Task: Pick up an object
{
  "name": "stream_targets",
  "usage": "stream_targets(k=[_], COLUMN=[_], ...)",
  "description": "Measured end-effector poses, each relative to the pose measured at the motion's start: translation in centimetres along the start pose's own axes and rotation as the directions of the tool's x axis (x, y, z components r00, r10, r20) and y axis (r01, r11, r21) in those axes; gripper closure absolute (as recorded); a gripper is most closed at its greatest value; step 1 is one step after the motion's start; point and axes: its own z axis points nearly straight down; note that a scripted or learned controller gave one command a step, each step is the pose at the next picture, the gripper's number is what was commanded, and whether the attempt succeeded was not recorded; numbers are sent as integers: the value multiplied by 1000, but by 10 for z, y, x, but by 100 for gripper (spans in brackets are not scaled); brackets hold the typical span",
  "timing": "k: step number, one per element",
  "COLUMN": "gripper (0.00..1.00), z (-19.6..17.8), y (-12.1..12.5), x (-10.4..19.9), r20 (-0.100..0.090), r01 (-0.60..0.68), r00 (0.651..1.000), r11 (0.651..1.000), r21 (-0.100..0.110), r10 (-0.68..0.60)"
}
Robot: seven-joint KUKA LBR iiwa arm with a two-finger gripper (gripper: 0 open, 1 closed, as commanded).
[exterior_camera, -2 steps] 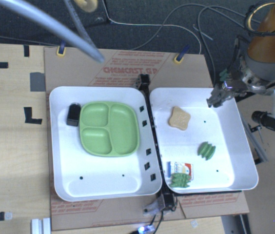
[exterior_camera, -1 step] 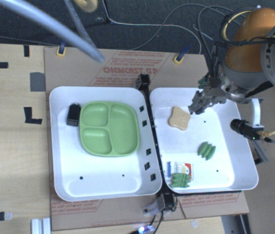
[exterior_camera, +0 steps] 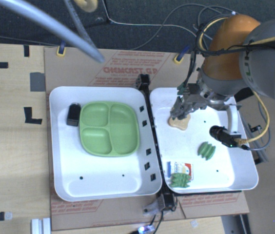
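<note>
My gripper (exterior_camera: 181,111) is low in the right bin (exterior_camera: 235,182), its fingertips right over a tan, bread-like piece (exterior_camera: 179,123) near the bin's left wall. The piece lies on the bin floor just below the fingertips; I cannot tell whether they touch it. A green ridged object (exterior_camera: 206,150) lies in the middle of the right bin. A small colourful packet (exterior_camera: 180,168) and a green leafy item (exterior_camera: 180,180) sit at the bin's near left corner.
The left bin (exterior_camera: 64,179) holds a green divided plate (exterior_camera: 109,129) and a small black block (exterior_camera: 73,114) beside the plate's left edge. A black divider (exterior_camera: 149,130) runs between the two bins. Cables hang behind the arm.
</note>
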Motion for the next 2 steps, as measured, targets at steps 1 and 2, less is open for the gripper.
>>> stream_targets(k=[1,2], gripper=[100,100], z=[-4,-5], y=[-14,-30], x=[59,119], r20=[-1,-1], r01=[2,2], r00=[1000,1000], r11=[1000,1000], r21=[-1,0], r10=[-2,-2])
